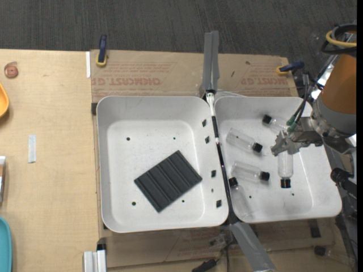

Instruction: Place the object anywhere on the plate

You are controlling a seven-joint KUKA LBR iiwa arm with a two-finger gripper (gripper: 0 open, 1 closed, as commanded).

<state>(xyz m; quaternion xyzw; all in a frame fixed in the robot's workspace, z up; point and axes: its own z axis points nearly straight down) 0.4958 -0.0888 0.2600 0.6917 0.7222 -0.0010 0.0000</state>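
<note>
Dark ribbed plate (168, 181) flat in left bin (113, 113), toward its front. Clear vials (245, 141) scattered across right bin (323, 208). Gripper (283, 147) low over one upright vial (285, 168); finger state unclear. Judged: pick stage; needs secure grasp, then carry left.

We look down from one fixed camera set above the surface (45, 123), tilted at a slant so the far edge lies toward the top of the frame and dark carpet (142, 10) shows beyond it. We stand far enough back to take in both white bins whole, the left bin (105, 152) and the right bin (334, 208) side by side near the centre. The arm (340, 89) enters from our right.
</note>
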